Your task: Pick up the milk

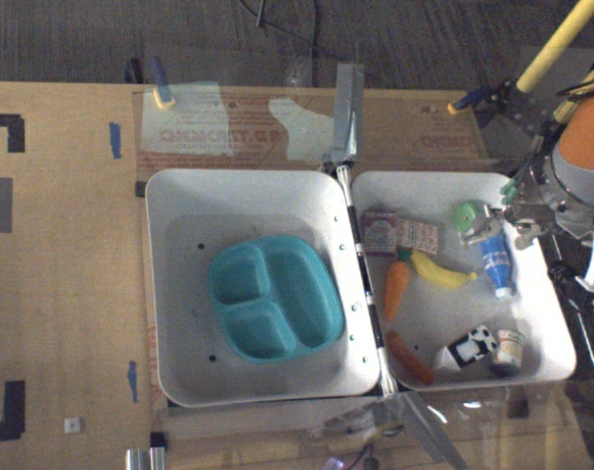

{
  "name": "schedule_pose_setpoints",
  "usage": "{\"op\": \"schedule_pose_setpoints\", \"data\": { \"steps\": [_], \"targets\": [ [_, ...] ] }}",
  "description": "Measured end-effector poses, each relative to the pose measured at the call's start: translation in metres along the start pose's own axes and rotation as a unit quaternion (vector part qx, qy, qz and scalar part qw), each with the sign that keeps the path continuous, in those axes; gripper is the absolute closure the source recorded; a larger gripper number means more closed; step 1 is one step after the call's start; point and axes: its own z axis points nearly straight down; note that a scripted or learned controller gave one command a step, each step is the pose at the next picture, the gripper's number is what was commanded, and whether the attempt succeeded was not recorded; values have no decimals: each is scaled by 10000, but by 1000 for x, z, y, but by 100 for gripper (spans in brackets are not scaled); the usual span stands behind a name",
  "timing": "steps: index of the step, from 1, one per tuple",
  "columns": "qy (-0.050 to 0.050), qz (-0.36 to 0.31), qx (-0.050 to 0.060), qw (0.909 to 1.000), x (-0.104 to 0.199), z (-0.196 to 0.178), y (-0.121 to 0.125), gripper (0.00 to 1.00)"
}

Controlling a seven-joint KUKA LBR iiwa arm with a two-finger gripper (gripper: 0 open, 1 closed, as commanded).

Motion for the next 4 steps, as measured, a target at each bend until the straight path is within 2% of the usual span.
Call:
{"op": "schedule_pose_setpoints", "data": {
  "steps": [1, 2, 3, 4],
  "targets": [
    [8, 428, -32, 9991, 7, 127, -76, 0],
    [-21, 453, -53, 9990, 3, 116, -75, 100],
    [-19, 454, -51, 9990, 3, 116, -75, 0],
    [-1, 237, -33, 9997, -32, 127, -74, 0]
  ]
}}
